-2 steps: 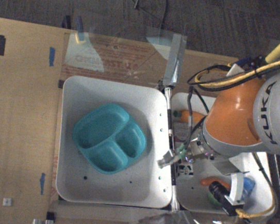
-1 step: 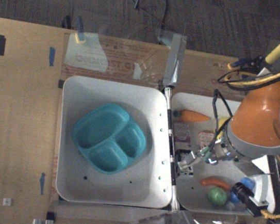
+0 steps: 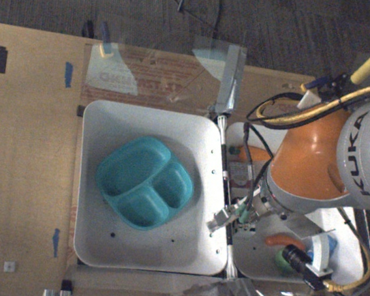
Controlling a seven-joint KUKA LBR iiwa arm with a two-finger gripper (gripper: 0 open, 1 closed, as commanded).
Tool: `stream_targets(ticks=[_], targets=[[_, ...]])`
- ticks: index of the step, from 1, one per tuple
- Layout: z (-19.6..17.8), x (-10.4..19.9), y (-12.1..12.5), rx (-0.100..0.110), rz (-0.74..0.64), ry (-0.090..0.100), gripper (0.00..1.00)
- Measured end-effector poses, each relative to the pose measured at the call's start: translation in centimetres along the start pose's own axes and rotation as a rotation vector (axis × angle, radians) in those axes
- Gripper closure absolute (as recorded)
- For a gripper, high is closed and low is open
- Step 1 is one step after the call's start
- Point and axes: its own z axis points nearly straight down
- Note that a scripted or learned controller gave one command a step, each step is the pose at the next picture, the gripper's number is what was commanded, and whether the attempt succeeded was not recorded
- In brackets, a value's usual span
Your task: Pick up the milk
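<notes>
Teal moulded tray [image 3: 144,182], three hollows, glossy left bin [image 3: 98,131]; jaws' [image 3: 230,216] state unclear.

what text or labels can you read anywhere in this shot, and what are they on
"KUKA" – black letters running down the grey arm at the right, read sideways.
Faint reddish print on the clear sheet above the left bin: too blurred to read.
Small carton in the right bin, beside the dividing edge: print too small to read.
The teal divided tray bears no text.

Overhead slanted view (fixed) across both bins [image 3: 90,185]
</notes>
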Motion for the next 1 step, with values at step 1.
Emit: stream_targets(ticks=[1], targets=[[0.01,-0.50,3.20,-0.003,0.291,-0.003,0.00]])
